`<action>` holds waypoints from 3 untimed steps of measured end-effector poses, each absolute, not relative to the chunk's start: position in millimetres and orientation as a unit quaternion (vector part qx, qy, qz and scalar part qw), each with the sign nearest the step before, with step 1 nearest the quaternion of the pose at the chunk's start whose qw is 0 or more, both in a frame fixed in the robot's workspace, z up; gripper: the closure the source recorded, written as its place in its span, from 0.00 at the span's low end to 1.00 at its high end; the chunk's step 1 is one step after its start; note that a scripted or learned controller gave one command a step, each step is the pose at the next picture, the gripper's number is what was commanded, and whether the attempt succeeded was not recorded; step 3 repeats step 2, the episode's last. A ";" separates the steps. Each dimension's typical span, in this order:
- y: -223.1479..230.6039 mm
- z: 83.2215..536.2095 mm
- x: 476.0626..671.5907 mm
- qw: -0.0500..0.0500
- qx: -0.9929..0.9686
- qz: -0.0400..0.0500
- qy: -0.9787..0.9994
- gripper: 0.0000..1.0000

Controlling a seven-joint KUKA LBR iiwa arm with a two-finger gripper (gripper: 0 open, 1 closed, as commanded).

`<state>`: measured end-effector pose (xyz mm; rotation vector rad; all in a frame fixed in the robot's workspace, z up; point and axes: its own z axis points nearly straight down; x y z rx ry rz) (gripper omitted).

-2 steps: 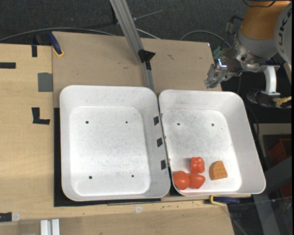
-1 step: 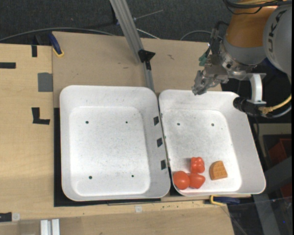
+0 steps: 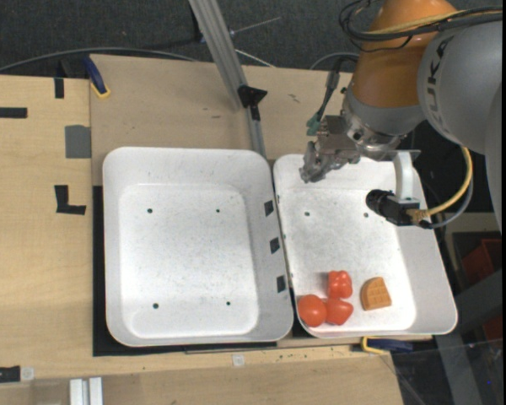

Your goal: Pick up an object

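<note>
Three small objects lie near the front of the right bin (image 3: 422,268). A red pepper-like piece (image 3: 340,283) sits just above two other red pieces, a round one (image 3: 312,311) at the bin's front left corner and another (image 3: 339,312) beside it. An orange-tan waffle-like block (image 3: 375,294) lies to their right. My gripper (image 3: 314,170) hangs over the back left corner of the right bin, well away from the objects, with nothing visible between its fingers.
The left bin (image 3: 118,226) stands beside the right one, their rims touching at the middle. A grey metal pole (image 3: 228,53) slants in from the top toward the bins' back. A black cable fitting (image 3: 388,206) hangs over the right bin.
</note>
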<state>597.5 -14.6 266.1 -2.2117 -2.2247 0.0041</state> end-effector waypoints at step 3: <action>66.9 251.0 542.2 0.002 -0.705 0.001 -0.709 1.00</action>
